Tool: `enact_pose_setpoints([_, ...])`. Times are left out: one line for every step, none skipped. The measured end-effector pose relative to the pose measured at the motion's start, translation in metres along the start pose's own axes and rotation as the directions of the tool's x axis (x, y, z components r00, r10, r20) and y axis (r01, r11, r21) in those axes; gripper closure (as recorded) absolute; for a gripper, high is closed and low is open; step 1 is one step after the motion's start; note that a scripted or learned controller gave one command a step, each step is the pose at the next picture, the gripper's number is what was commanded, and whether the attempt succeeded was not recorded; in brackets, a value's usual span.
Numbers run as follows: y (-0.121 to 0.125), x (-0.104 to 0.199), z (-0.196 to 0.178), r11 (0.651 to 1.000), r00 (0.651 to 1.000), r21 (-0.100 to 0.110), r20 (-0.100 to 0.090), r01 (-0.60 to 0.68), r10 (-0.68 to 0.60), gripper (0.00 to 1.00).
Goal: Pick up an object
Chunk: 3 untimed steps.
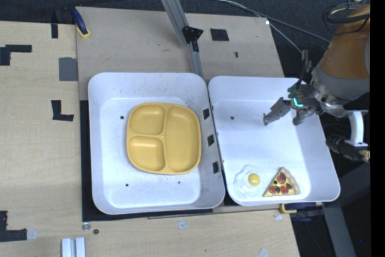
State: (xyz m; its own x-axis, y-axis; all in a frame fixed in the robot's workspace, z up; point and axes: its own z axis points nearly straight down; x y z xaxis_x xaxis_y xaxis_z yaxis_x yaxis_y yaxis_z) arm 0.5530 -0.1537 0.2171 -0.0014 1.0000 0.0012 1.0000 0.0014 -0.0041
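Two toy foods, a fried egg (248, 180) and a pizza slice (282, 183), lie side by side at the near edge of the right bin (240, 93). Well apart, the gripper (286, 114) hangs open-fingered, holding nothing. A yellow divided plate (163, 138) sits in the left bin (108, 129).

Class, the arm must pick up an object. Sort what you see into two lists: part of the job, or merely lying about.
Job: two-finger gripper; toy fried egg; toy pizza slice; right white bin.
Lying about: yellow three-compartment plate; left white bin; blue-and-yellow clamp.
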Motion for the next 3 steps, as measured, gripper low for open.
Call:
enact_pose_setpoints([0.001,0.000,-0.001,1.000,1.000,-0.002,0.000,0.000,0.000,0.00])
enact_pose_setpoints([-0.002,0.010,0.056,1.000,1.000,0.003,0.000,0.000,0.000,0.00])
enact_pose_setpoints([-0.008,0.015,0.120,1.000,1.000,0.004,0.000,-0.001,0.001,0.00])
